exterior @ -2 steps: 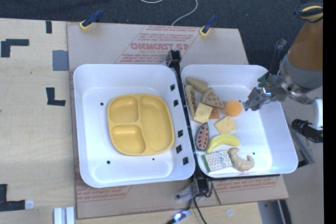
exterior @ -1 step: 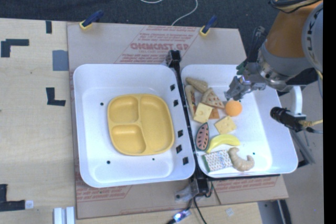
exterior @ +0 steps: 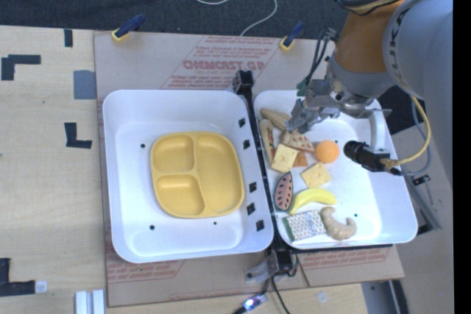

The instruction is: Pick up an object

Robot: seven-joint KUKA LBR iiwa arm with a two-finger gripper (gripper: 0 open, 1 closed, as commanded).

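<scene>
even, bright overhead light; white bins [exterior: 118, 158] glare slightly, shadows soft; the near arm [exterior: 412, 18] looks somewhat blurred, perhaps out of focus.

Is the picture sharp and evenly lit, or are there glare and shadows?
Camera view: mostly sharp, with soft, even light; the white bins look bright but keep detail; the arm is slightly soft; faint shadows lie under the yellow plate and the gripper.

Grey arm [exterior: 430, 33] entering from the right of the camera view, orange band [exterior: 366, 22] above the wrist, wrist angled downward and leftward, end effector [exterior: 303, 116] lowered at the arm's left end, black and yellow cables looped alongside the wrist
</scene>
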